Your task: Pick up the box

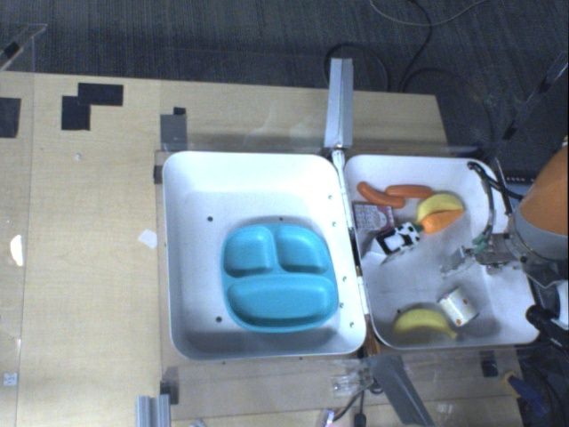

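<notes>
The counter [89, 265] carries two white bins side by side. The left bin [191, 194] holds a blue divided tray [280, 276]. In the right bin [400, 327], the box [369, 213] leans against the left wall, just beside a black-and-white toy [398, 237]. Two sausages [396, 192] and a yellow-orange fruit [440, 212] lie toward the far side, a banana [422, 321] and a small white cup [458, 306] toward the near side. The gripper [476, 254] hangs over the bin's right part, well apart from the box; whether it is open cannot be told.
</notes>
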You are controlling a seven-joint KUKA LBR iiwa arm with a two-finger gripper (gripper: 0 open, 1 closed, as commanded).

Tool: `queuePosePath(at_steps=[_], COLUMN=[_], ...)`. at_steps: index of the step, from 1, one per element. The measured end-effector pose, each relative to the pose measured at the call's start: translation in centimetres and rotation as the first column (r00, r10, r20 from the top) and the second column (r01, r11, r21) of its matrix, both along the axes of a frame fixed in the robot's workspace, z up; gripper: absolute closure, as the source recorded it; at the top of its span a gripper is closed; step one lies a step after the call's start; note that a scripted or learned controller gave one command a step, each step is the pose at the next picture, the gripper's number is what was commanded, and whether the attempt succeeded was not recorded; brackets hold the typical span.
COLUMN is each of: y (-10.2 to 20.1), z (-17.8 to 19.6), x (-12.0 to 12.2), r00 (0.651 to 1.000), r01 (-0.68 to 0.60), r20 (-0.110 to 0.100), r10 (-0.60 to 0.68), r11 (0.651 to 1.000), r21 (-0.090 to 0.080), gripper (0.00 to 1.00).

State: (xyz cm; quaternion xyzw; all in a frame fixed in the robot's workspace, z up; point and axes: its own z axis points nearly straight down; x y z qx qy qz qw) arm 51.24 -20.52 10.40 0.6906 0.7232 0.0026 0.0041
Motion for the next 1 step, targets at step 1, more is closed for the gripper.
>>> queuePosePath(at_steps=[1], y=[0.25], z=[-1.60], x=[4.25], r00=[0.998], r01=[0.061], r20=[-0.002], r10=[-0.061], r11=[0.998], r21=[0.005], gripper=[0.00])
